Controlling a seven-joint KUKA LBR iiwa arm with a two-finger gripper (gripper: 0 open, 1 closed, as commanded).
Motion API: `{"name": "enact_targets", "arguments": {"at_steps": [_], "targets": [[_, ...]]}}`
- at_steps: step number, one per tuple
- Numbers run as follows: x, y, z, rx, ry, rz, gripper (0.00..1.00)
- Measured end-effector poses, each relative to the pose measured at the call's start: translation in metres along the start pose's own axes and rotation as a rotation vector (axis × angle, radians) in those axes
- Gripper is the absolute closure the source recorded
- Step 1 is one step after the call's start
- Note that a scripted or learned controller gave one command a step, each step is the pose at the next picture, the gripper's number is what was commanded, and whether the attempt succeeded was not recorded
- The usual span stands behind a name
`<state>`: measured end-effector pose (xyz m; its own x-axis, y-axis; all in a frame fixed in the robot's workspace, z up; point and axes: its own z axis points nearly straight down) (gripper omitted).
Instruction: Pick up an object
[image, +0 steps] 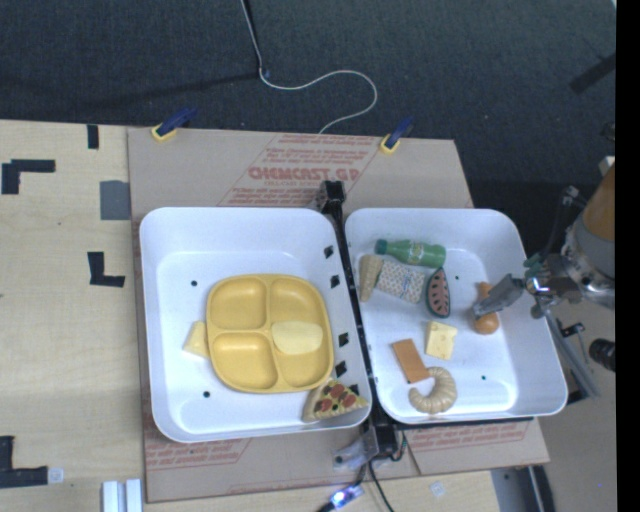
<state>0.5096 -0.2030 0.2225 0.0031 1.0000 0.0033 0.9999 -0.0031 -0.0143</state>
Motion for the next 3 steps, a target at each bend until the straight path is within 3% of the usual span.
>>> {"name": "enact_targets", "arguments": {"at_steps": [1, 3], "targets": [[0.0, 0.003, -0.007, -0.012, -0.003, -0.004, 0.0], [0.005, 0.001, 0.084, -0.008, -0.002, -0.005, 0.0]]}}
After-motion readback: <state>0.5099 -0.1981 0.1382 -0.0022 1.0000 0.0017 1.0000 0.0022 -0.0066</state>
